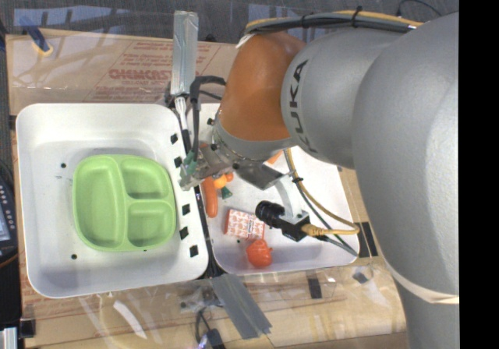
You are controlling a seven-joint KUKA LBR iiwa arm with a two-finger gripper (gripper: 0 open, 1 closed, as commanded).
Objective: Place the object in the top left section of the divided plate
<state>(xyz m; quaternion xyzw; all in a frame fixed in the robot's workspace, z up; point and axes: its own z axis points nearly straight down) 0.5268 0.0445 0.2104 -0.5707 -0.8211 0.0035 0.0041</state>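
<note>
You have the gripper [195,172] low over the inner edge of the right bin [335,258], right beside the divider between the bins — how its fingers stand you cannot tell from this angle. An orange carrot-like piece [210,196] lies just below it, close enough to touch or nearly so. A red-and-white packet [242,223] and a red tomato [259,253] lie nearby. The green divided plate [123,202] sits in the left bin [47,129].
</note>
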